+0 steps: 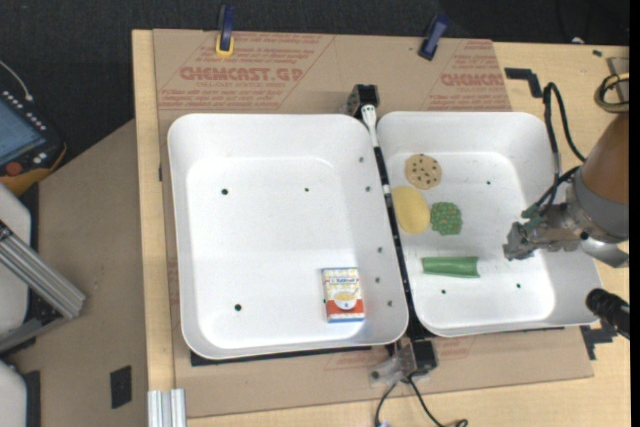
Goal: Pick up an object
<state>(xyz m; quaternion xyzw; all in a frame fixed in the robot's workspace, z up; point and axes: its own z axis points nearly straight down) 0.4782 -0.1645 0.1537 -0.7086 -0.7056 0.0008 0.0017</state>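
The right bin (500, 140) holds a round chocolate-chip cookie (423, 171), a yellow lemon-like piece (410, 210), a green broccoli floret (446, 218) and a long green flat piece (450, 265). In the left bin (200, 245) a small red, white and blue carton (343, 294) lies near the front right corner. My gripper (522, 243) hangs over the right side of the right bin, to the right of the long green piece and apart from it. Nothing shows between its tips.
Both bins sit on a cardboard sheet (300, 65) held by blue clamps (225, 30) at the back edge. Cables (555, 120) trail along the right bin's far right corner. A metal rail (35, 270) lies off the bench at left.
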